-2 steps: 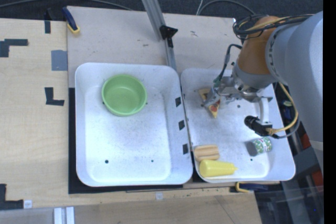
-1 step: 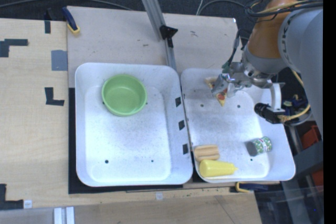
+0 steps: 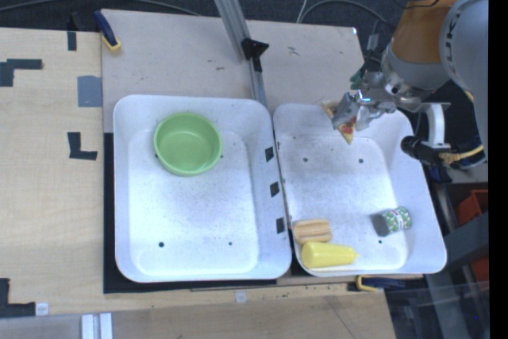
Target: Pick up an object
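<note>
While the tool hangs over the far edge of the right bin, a small orange-and-tan object sits right at its tips, at the bin's far rim. It looks pinched between the fingers, with a wedge-shaped end poking out just below them, though the blur there makes the grip hard to judge; the fingers seem closed narrowly around it.

If the grip is real, the step in hand is the lift. It should go straight up and slowly, since the piece appears caught near one end and could swivel or slip out. Clearing the bin's rim before any sideways travel would keep the dangling end from snagging.

Well below the tool, toward the near edge of the same bin, lie 3 other candidates: a tan roll, a yellow piece just beside it, and a small green-and-grey item off to the arm's side of those 2. Far across from the tool, in the left bin, sits a green bowl. Should the held piece drop, the tan roll looks like the easiest fallback, lying apart from the bin wall.
</note>
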`<state>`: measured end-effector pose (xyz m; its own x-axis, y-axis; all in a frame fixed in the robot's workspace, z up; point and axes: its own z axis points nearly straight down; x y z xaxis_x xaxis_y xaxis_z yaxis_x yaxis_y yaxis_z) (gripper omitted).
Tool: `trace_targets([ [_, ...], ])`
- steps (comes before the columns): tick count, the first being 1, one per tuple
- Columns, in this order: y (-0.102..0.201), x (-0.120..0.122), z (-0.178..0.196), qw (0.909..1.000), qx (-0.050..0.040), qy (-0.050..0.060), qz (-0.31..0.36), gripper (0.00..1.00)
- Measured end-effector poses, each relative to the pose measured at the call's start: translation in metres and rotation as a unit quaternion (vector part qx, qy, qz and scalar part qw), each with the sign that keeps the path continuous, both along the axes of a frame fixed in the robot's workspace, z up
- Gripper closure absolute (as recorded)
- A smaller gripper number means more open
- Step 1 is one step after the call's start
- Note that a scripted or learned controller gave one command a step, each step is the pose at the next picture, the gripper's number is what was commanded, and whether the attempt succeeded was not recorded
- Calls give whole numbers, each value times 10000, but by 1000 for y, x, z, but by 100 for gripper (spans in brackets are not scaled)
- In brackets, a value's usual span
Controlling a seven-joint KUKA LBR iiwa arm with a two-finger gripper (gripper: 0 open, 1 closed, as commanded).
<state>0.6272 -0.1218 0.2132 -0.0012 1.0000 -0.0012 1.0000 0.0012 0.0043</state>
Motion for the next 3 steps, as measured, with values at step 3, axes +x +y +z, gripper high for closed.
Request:
trace_targets([
  [3, 126, 2, 22, 10000, 15, 36, 32, 100],
])
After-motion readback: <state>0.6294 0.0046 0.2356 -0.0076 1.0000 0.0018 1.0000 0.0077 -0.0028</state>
